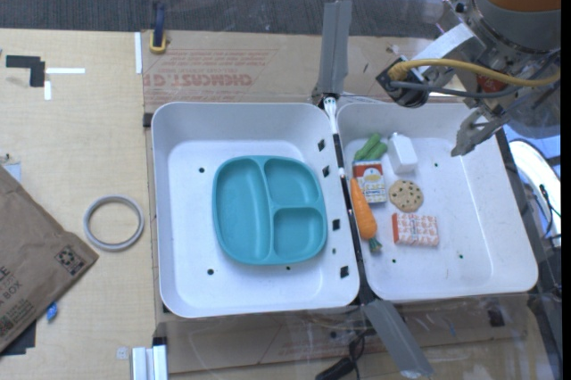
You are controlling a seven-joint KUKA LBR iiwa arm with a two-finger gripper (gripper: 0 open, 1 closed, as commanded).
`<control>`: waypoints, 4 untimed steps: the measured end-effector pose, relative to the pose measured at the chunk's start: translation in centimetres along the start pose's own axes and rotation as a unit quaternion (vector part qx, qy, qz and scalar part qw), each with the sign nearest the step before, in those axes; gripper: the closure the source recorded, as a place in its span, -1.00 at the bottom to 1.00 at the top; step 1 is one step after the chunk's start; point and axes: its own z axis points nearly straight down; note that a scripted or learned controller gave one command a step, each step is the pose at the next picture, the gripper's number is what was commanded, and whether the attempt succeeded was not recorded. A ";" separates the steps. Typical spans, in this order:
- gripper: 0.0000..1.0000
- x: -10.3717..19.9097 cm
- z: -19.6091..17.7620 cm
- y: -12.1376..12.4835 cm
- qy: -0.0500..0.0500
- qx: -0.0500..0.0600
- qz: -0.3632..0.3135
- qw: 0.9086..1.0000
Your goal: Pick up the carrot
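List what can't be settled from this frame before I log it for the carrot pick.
- Gripper, camera view: a blurred grey shape at the right bin's far edge; what it is doing cannot be read.
- Arm: cut off by the top and right edges.
- Carrot: lies along the bin's left wall; its green end is too small to read clearly.
- Small packets: printing too small to read.
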 end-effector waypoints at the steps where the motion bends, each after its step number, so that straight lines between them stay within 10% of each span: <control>1: -1.00 4.2 0.0 -4.3 0.000 0.000 -0.067 0.998; 3: -1.00 -0.2 -0.1 -8.6 0.002 -0.001 0.126 0.992; 4: -1.00 -2.6 -0.1 -3.6 0.001 -0.001 0.126 0.992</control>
